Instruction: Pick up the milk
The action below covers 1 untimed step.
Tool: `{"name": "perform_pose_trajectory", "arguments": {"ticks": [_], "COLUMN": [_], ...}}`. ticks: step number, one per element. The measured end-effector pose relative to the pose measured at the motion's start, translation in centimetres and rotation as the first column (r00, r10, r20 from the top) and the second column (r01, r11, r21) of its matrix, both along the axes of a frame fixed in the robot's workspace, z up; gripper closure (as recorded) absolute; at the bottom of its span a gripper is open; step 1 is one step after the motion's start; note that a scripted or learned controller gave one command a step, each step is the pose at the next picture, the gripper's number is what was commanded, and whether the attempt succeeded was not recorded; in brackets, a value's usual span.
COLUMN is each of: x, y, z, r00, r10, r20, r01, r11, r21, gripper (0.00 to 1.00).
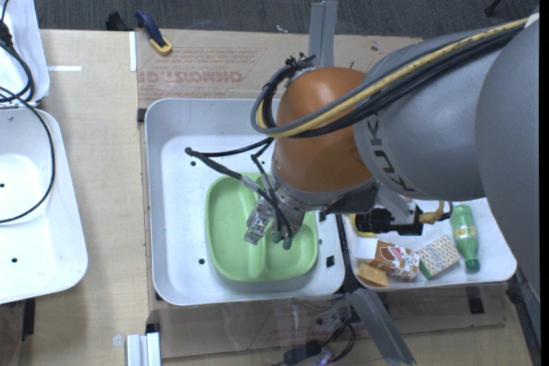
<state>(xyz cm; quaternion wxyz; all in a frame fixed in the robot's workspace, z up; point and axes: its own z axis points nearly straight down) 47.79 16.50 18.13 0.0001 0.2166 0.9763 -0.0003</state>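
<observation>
My gripper [272,233] hangs over a light green bowl [232,244] in the left white bin [171,184], below the arm's orange band. Its two fingers [256,228] stand apart and open, with nothing visible between them. In the right bin [502,261], a small pale carton with a green pattern [439,255] lies on its side; it may be the milk, but I cannot read its label. It lies well to the right of the gripper, and the arm hides much of that bin.
Beside the carton in the right bin lie a green bottle [464,236], a brown and white packet [397,261] and an orange-brown piece [372,274]. Black cables [225,155] run from the wrist across the left bin. A white fixture [26,184] stands at far left.
</observation>
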Motion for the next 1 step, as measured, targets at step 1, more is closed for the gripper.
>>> {"name": "perform_pose_trajectory", "arguments": {"ticks": [1], "x": [0.01], "y": [3.84], "z": [2.04], "r00": [0.99], "r10": [0.138], "r20": [0.0], "r01": [-0.138], "r11": [0.99], "r21": [0.0], "gripper": [1.0]}}
